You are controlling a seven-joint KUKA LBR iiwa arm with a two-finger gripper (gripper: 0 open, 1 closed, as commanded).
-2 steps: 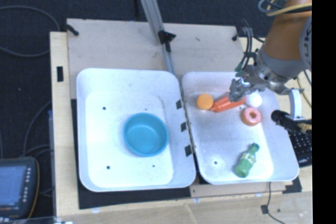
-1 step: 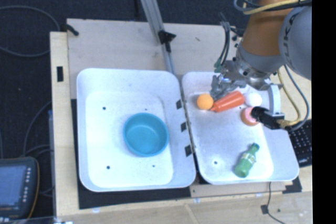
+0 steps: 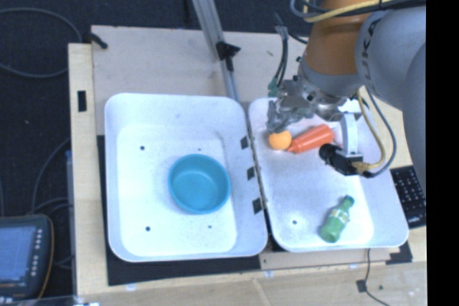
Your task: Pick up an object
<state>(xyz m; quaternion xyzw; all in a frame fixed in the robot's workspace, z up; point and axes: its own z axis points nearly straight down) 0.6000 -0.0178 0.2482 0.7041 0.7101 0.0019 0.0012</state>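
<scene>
A blue bowl (image 3: 199, 183), round and shallow, is seen in the left bin (image 3: 129, 118) on the worktop (image 3: 161, 57). In the right bin (image 3: 301, 190), a small orange ball (image 3: 280, 140) is found at the far end, touching a carrot-shaped orange piece (image 3: 312, 138) lying just to its right. The claw (image 3: 281, 122) is lowered directly over the ball; its state cannot be told. A green bottle (image 3: 336, 219) is laid tilted near the bin's front right.
</scene>
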